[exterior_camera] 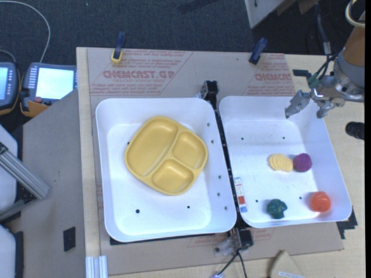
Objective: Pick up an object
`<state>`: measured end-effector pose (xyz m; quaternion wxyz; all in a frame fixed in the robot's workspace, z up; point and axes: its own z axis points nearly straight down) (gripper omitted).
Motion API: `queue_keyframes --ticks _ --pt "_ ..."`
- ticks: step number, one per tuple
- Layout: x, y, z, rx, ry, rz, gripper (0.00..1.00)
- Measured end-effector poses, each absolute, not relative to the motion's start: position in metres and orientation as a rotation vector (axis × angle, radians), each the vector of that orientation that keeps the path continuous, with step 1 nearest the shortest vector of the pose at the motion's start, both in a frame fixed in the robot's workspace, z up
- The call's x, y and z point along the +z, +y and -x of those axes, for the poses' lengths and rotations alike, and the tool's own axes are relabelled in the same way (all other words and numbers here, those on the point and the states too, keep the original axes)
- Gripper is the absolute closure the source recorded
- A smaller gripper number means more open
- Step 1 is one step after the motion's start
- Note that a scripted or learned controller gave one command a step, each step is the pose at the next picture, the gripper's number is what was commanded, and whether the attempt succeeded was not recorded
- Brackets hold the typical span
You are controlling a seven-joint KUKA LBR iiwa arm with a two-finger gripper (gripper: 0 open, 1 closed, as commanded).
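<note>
In the right bin (255, 120) lie a yellow corn-like piece (280, 163), a purple piece (302, 162) touching it, a dark green broccoli-like piece (276, 208) and an orange piece (319, 201) near the front right corner. My gripper (308, 106) hangs above the bin's far right corner, well behind those objects. Its two fingers stand apart, open, with nothing between them.
The left bin (110, 155) holds a yellow divided plate (166, 154). A black clamp (209, 88) sits between the bins at the back. Blue clips (257, 50) pin the cardboard sheet under the bins. A tablet (51, 81) rests at the far left.
</note>
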<state>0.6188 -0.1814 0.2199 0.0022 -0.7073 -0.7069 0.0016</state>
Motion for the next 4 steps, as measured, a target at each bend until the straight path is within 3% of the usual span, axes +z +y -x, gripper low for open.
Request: queue_keyframes --ticks 2,3,4 --pt "0.100 -0.186 -0.624 0.004 -2.219 2.218 0.00" --pt "0.115 -0.187 -0.625 -0.001 -2.224 2.223 1.00" --pt "0.159 -0.193 -0.627 -0.003 -2.224 2.226 1.00"
